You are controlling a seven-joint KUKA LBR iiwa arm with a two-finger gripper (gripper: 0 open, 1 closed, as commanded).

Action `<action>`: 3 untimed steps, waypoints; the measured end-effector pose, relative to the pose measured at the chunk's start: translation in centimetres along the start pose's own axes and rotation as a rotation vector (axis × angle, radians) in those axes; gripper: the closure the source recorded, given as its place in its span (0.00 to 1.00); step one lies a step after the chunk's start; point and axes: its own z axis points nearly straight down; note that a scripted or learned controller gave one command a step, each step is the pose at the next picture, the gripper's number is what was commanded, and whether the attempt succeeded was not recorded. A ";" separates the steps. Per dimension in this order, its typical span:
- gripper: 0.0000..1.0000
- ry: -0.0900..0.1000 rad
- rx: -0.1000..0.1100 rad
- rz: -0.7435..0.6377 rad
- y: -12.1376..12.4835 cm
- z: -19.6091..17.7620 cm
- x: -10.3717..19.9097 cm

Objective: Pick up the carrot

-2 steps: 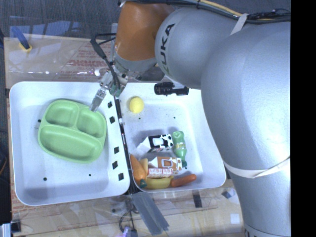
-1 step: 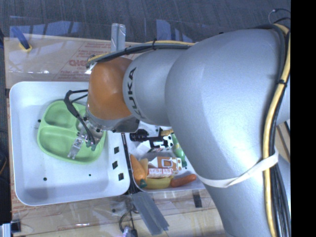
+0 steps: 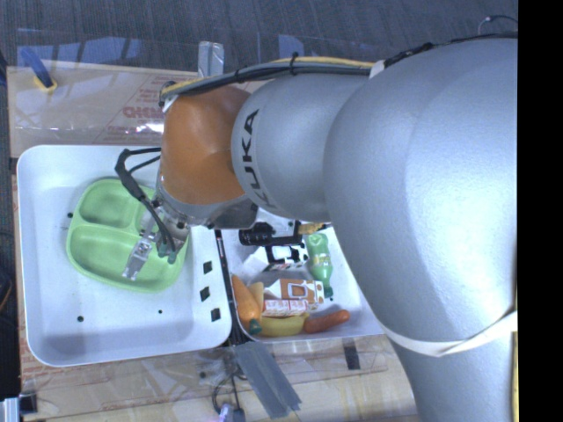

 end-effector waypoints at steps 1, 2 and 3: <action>0.00 -0.002 0.001 -0.348 8.3 5.2 -5.1; 0.00 0.000 0.000 -0.717 4.7 -2.3 0.0; 0.00 -0.005 -0.001 -0.765 -1.3 -11.1 0.2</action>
